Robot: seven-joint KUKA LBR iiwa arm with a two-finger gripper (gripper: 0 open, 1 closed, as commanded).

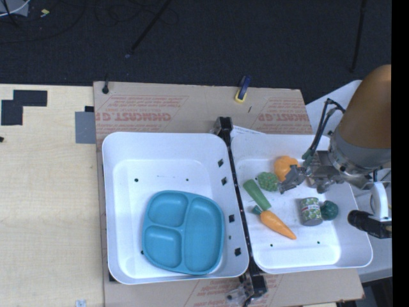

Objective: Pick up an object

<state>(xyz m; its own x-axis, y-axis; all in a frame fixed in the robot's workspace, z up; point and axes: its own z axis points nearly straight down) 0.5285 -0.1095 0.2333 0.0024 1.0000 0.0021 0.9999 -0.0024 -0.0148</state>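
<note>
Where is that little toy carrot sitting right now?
The carrot lies in the right bin, toward its lower left, just below the green cucumber and left of the small can.

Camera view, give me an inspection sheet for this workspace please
Surface: two white bins, left bin, right bin, on cardboard.
Job's things: in the right bin, carrot, cucumber, broccoli, orange fruit, can, small dark green item.
Clutter: blue divided plate in the left bin.
Grippers: hand low over the right bin beside the orange fruit.
Cables: dark leads on the floor beyond.
Surroundings: wooden bench, dark carpet.
</note>
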